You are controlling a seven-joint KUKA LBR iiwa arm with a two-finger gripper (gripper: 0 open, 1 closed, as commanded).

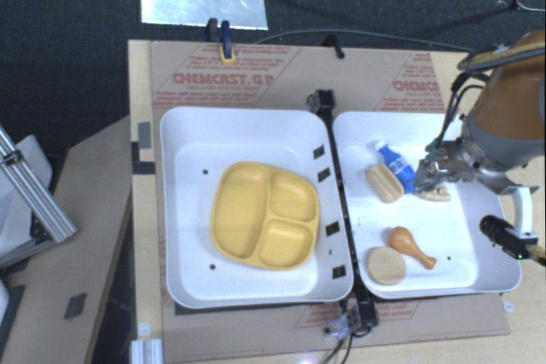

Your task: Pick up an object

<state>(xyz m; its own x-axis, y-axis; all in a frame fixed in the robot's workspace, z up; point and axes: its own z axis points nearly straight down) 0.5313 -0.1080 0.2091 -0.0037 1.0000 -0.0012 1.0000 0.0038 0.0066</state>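
Observation:
The right bin (490, 264) holds several toy items. A blue bottle (394, 164) lies beside a tan bread roll (383, 182) near the bin's middle. An orange-brown drumstick (411, 246) and a round beige biscuit (386, 265) lie toward the front. My gripper (429, 173) is low in the bin's right half, just right of the blue bottle. A small pale flat object (437, 194) lies right below it, partly hidden by the gripper. I see nothing lifted.
The left bin (183, 183) holds a yellow compartment plate (263, 215). A black divider (334, 200) runs between the bins. The arm's grey and orange body (508, 119) hangs over the right bin's far right side.

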